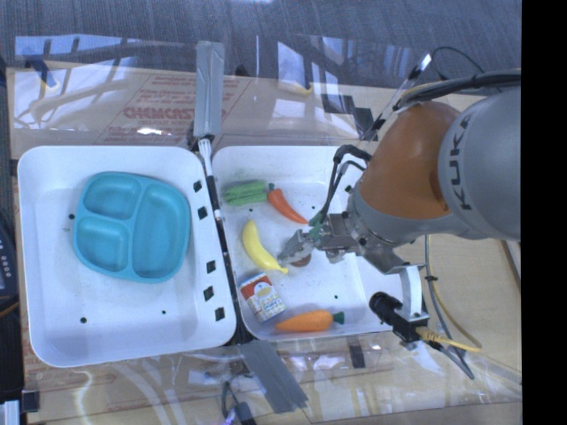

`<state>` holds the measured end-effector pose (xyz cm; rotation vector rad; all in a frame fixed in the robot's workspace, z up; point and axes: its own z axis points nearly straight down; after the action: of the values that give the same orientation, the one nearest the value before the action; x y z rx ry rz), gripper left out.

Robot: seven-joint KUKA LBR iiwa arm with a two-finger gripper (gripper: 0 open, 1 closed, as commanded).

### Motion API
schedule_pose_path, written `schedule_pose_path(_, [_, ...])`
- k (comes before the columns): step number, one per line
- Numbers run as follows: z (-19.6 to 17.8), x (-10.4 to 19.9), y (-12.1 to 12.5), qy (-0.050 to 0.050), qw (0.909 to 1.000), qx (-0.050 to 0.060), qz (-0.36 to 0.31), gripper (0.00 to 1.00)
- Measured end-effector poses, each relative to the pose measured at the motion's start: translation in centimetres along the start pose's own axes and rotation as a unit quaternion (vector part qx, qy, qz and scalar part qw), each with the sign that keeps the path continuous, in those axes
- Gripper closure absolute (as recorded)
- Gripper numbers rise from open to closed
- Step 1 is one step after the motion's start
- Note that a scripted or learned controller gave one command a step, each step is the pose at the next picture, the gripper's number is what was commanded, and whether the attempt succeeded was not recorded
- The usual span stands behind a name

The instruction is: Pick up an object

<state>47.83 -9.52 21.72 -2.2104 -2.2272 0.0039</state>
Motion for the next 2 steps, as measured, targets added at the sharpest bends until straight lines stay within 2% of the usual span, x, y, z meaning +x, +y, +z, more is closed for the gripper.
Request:
schedule_pose_path(1, [7.7, -0.9, 5.7, 0.0, 0.9998, 0.001, 0.022, 0.0])
schedule_pose_path(2, [11.1, 0.1, 6.0, -0.003, 0.9998, -0.015, 0.013, 0.0])
